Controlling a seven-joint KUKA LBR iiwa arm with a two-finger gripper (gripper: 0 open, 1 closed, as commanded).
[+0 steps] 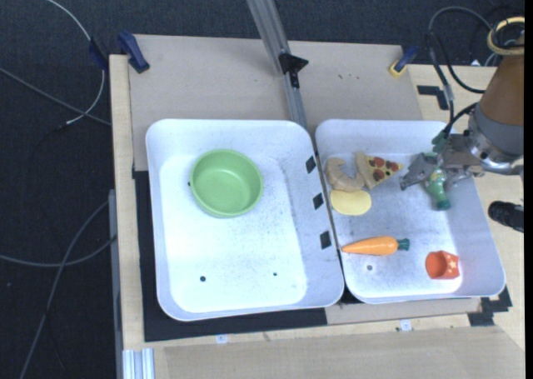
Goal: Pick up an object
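1. Now the grey metal gripper [426, 176] hangs over the right white bin [491, 262], with a small green thing [438, 193] just under it. I cannot tell whether it is holding that thing.
2. Left of it lie a pizza slice toy [376, 167], a yellow lump [351, 202], an orange carrot toy [371, 246] and a red-orange block [442, 265].
3. Alone in the left white bin [166, 286] sits a round green bowl [226, 182].
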